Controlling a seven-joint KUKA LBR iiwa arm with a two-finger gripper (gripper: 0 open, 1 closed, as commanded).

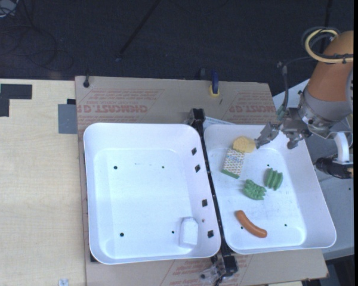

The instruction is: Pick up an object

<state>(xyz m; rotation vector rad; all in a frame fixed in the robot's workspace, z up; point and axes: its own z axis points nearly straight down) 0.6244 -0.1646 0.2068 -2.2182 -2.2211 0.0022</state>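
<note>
In the right bin (322,219), nearest lies an orange sausage (251,224), then two green pieces (255,189) (273,179), a patterned block (232,162) and a yellow piece (244,143). Above the far rim hangs the gripper (278,134), its fingers apart, holding nothing.

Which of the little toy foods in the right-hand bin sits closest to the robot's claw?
The yellow piece at the bin's far end, beside the end effector. The two green pieces and the orange sausage lie farther down the bin.

Bright, even overhead light, soft shadows, mild glare on white bins (144,140), slightly soft focus.
</note>
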